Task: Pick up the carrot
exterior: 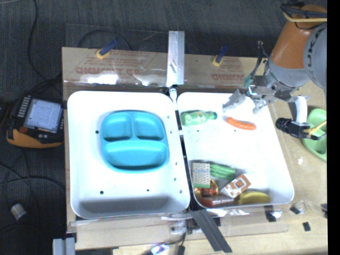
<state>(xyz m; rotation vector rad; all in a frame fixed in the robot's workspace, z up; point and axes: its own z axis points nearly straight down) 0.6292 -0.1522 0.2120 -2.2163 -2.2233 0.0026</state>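
Observation:
The carrot is a small orange stick lying flat near the back of the right bin. My gripper hovers just above and behind it, at the bin's far edge, fingers spread open with nothing between them. One pale fingertip points left, the other sits to the right of the carrot's far end. The grey arm with its orange band reaches in from the upper right.
A green bottle lies left of the carrot. Several toy foods, among them a banana and a green item, crowd the right bin's front. A blue divided plate fills the left bin.

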